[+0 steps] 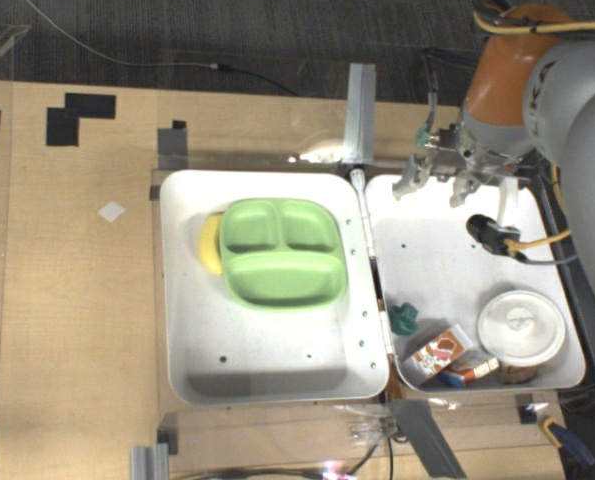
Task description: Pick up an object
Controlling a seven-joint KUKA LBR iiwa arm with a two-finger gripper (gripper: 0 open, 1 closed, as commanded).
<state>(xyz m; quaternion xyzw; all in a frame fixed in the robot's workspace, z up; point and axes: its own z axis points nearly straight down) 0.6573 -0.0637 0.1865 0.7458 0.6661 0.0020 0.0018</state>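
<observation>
**Claw high in the right bin, loose items low in it**

Your claw point(435, 180) sits at the top edge of the right bin point(427, 258), its two fingers spread wide with nothing between them. The pickable things in that bin lie toward the camera's bottom edge, well apart from the claw: a small teal object point(405, 317) near the bin's left wall, a red and white packet point(438, 355) just below it, and a round white lidded container point(520, 325) to their right.

The packet is the only one with a clear long axis; it runs on a diagonal, lower-left to upper-right. I judge you would want the fingers to close across that diagonal. The teal object is nearest and too small to read a direction from. The container is round, so it points no way.

The left bin point(187, 298) holds a green divided tray point(281, 251) lying over a yellow item point(210, 244), farther from the claw.
</observation>
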